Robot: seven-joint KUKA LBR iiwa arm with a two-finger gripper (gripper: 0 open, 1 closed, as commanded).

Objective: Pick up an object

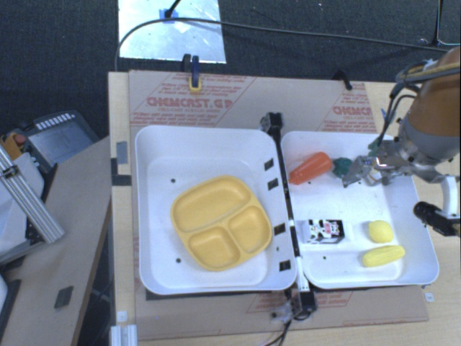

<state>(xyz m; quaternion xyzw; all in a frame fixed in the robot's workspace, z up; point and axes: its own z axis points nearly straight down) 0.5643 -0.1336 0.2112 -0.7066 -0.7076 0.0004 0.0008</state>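
Toward the upper right of the frame, the gripper (369, 170) sits low inside the right bin (425, 265), just right of the toy carrot (311, 167), whose green top (342, 167) points at it. The fingers are too small and blurred to read, so I cannot tell whether they are spread or closed, and nothing is visibly between them. The carrot looks like the likely target, lying tilted in the upper left part of that bin, orange body toward the divider. To grasp it well, the tool should centre over the orange body rather than the leafy end and close across its narrow width, since the tapered shape may slip sideways. The arm (436, 114) comes in from the right edge, its orange band above the wrist, bent down steeply over the bin's upper right area. Lower in the same bin lie a small black-and-white carton (325, 231), a lemon (380, 231) and a yellow banana-like piece (382, 256), well apart from the gripper. A yellow divided plate (220, 222) rests in the left bin (155, 193).
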